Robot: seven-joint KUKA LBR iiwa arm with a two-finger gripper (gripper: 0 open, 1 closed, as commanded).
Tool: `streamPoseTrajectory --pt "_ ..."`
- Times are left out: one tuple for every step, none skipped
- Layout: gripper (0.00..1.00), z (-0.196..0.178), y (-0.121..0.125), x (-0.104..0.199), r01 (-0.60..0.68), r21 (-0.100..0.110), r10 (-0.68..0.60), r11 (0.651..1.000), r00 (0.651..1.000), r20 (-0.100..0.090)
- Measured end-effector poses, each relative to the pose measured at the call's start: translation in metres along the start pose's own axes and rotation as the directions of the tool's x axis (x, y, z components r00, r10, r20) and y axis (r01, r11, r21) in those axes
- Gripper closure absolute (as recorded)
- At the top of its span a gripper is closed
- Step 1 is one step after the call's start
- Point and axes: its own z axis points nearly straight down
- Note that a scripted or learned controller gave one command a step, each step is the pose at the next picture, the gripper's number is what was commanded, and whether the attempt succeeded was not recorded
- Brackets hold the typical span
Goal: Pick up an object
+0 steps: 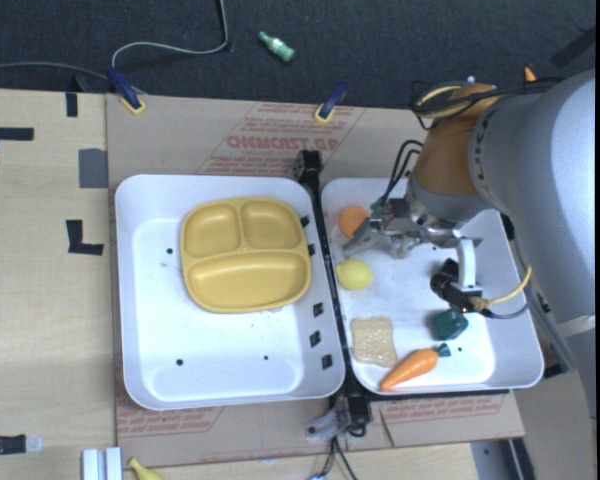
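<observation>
The small round orange ball [352, 219] is lying at the right-hand white plastic bin's [500, 368] upper left, with the grey two-finger gripper [372, 230] reaching it, jaws apart around nothing. Nothing is being lifted yet; closing and raising are remaining.

A cardboard-covered table [50, 298] (red print along its far edge) meets dark carpeted floor [380, 18], where a thin cable [170, 48] trails.
</observation>
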Motion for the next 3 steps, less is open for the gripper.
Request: streamPoseTrajectory --pt "0.00 0.011 0.053 0.000 0.001 0.001 -0.001 1.000 1.000 -0.002" --pt "1.00 0.000 0.053 0.000 0.002 0.002 -0.002 1.000 1.000 -0.001" --pt "1.00 -0.089 -0.016 0.062 0.002 0.003 -0.002 1.000 1.000 -0.003"
